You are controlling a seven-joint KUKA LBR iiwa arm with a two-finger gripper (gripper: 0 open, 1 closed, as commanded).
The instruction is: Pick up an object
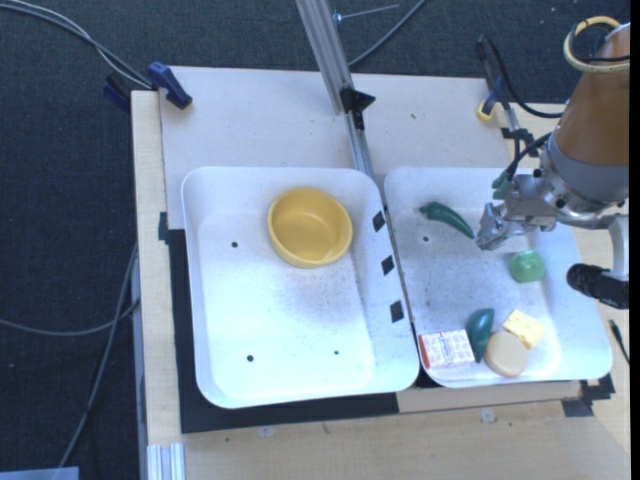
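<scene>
Objects for picking, right bin (440, 183): green pepper (447, 218) near the bin's left-middle; green ball (526, 266) just below my gripper; teal piece (480, 322), yellow block (521, 327), tan round (506, 354) and red-and-white carton (446, 349) bunched along the front edge. Left bin (215, 298): one yellow bowl (310, 227), well apart from me.

Gripper (493, 232): low over the right bin, between pepper and ball, nothing seen between its fingers. Whether they stand apart or together, I cannot tell; the wrist hides them.

Risks, as I judge them:
- Ball: round, likely to roll from a closing finger and slip toward the bin wall.
- Pepper: thin and flat-lying; fingers may close above it or scrape the bin floor.
- Position: I sit between two items, centred on neither; closing here probably catches nothing.
- Front cluster: pieces touch, so a grasp there may nudge neighbours or lift two.
</scene>
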